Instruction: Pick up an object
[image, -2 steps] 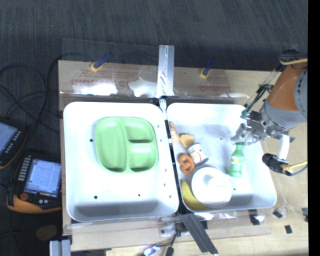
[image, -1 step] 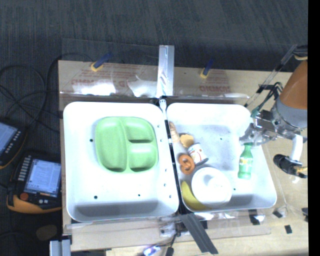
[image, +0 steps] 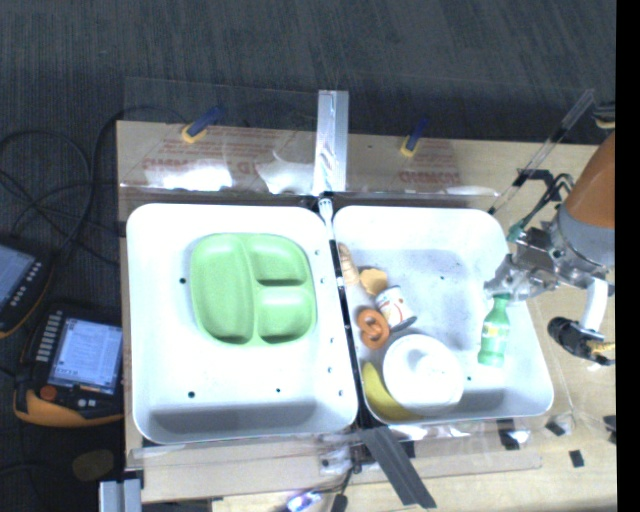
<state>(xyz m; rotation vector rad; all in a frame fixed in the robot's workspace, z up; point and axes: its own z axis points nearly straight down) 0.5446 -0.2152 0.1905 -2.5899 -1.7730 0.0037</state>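
Note:
The right bin (image: 440, 235) holds several objects. A small green bottle (image: 493, 338) stands against the bin's right wall. Directly above the bottle's top is my gripper (image: 507, 285), reaching in over the right rim; its tip meets the bottle's cap, and the contact is hidden. Toward the bin's left side lie a small white jar with an orange label (image: 393, 304), an orange ring-shaped piece (image: 371, 326), a tan lump (image: 372, 279) and a slim tan piece (image: 347, 262). A white round bowl (image: 424, 369) sits at the front, partly covering a yellow banana (image: 377, 394).
A green divided plate (image: 250, 287) lies in the left bin (image: 160, 380). A metal post (image: 330, 140) rises behind the divider between the bins. Cables and a handheld pendant (image: 75, 352) lie off the bench at left. Arm hardware (image: 580, 335) hangs past the right rim.

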